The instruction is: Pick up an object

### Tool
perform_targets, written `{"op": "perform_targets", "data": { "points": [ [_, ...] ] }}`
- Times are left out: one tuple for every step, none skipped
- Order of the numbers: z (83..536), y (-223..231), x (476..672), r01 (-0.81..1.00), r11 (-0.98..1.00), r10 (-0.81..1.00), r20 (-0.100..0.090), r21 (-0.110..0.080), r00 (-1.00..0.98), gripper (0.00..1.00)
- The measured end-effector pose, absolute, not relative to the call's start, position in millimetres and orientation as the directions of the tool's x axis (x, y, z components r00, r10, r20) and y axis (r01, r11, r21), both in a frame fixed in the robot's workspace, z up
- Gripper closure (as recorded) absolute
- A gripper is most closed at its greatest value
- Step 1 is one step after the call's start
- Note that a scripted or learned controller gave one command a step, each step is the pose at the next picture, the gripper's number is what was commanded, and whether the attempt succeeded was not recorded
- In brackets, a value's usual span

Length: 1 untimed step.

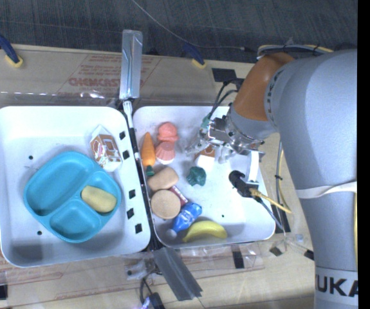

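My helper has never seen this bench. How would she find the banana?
Go to the right bin, the one under the arm. Along its near edge lies the banana, beside the blue toy. It is the only yellow, curved thing in that bin.

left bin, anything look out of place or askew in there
Slightly. A small packaged item leans against the upper right rim of the blue divided plate instead of lying flat. A yellow potato-like piece sits properly in a plate compartment. Nothing looks spilled or damaged.
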<state>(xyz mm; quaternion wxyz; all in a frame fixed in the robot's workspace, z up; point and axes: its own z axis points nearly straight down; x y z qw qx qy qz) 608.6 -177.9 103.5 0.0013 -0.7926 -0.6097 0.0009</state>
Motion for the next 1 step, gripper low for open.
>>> {"op": "perform_targets", "data": {
  "points": [
    [110.5, -177.5, 608.2, 0.968, -0.253, 0.968, 0.001, -0.009, 0.253, 1.00]
  ]
}}
